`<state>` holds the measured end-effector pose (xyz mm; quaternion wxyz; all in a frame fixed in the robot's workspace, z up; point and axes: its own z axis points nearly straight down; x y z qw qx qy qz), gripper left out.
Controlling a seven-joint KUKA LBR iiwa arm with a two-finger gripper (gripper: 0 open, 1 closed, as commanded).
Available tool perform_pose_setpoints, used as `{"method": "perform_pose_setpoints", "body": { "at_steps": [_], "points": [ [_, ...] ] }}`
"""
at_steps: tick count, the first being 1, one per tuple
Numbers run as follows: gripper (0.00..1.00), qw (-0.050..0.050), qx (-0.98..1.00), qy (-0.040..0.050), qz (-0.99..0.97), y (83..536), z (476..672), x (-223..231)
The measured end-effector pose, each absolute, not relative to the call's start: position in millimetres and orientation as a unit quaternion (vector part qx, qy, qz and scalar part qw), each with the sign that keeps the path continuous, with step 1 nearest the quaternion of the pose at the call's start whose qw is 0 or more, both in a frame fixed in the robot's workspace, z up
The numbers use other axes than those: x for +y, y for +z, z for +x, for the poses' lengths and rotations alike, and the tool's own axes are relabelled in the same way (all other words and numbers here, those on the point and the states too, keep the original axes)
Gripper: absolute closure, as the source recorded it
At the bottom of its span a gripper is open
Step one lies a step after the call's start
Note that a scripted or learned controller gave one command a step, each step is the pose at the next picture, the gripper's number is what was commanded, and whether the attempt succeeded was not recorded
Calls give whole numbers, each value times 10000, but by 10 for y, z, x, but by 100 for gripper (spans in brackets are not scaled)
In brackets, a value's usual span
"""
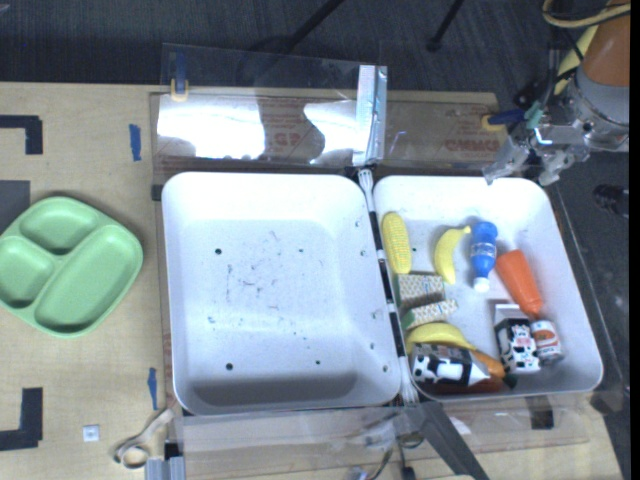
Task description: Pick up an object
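- At the right bin's [560,230] far right corner, the claw [524,164] hangs, grip unreadable
- Carrot [519,280] lies nearest, below it in the camera view, long axis down-frame

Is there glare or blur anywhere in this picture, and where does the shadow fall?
Camera view: strong glare on the clear panel behind the left bin; soft shadow along that bin's near wall; the toys in the right bin look slightly soft, labels unreadable; the claw at the far right corner is blurry.
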<state>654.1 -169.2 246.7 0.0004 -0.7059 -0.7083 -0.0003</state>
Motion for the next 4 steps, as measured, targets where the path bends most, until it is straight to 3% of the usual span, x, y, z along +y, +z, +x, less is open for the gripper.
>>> {"method": "perform_pose_setpoints", "body": {
  "at_steps": [1,2,3,4],
  "points": [
    [0,-112,-7237,-67,-6900,1230,5906,-1681],
    [0,-23,-7230,-14,-6908,858,5932,-1847],
    [100,-46,-7223,-32,-6915,972,5946,-1854],
    [100,63,-6490,4,-7607,975,6104,-2099]
  ]
}}
